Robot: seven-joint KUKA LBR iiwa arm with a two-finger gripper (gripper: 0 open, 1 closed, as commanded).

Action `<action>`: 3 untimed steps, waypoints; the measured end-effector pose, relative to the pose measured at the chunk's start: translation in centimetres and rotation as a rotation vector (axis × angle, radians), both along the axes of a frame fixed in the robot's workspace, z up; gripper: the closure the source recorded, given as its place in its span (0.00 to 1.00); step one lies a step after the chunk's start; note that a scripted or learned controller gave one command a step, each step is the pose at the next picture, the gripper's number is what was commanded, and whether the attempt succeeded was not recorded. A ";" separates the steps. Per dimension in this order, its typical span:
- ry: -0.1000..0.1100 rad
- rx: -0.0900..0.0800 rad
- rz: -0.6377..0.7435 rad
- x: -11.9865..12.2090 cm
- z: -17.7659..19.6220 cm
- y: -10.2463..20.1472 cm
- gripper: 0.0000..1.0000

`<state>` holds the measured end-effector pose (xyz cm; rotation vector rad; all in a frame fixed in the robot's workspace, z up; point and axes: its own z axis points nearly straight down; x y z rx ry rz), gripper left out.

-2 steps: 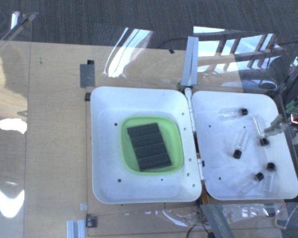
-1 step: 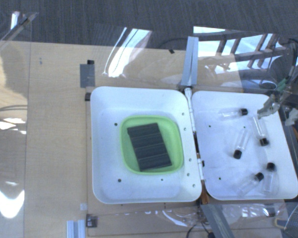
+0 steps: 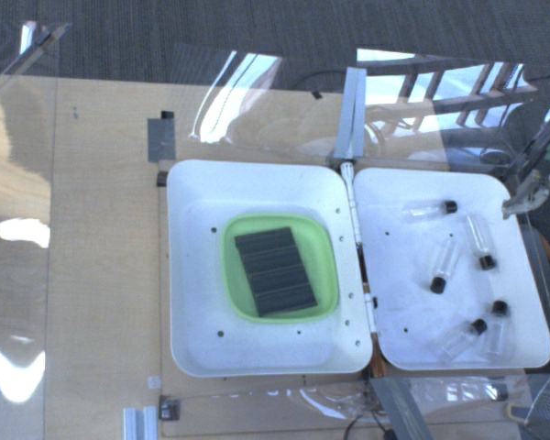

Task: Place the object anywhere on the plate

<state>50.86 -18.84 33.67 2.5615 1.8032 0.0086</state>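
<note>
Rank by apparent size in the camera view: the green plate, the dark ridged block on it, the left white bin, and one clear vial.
1. left white bin
2. green plate
3. dark ridged block
4. clear vial; the vials look roughly alike.

I can't read any words, numbers or signs here, not on the green plate (image 3: 280,269), not on the dark ridged block (image 3: 274,271) lying on it, and not on the little clear vials (image 3: 442,260) in the right bin (image 3: 522,337).
</note>
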 end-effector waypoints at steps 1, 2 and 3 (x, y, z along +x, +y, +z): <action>-0.001 -0.001 -0.057 -1.7 1.9 -0.8 0.00; -0.001 -0.001 -0.041 -2.0 3.7 -0.7 0.00; 0.001 0.000 -0.122 -2.0 4.9 -1.0 0.00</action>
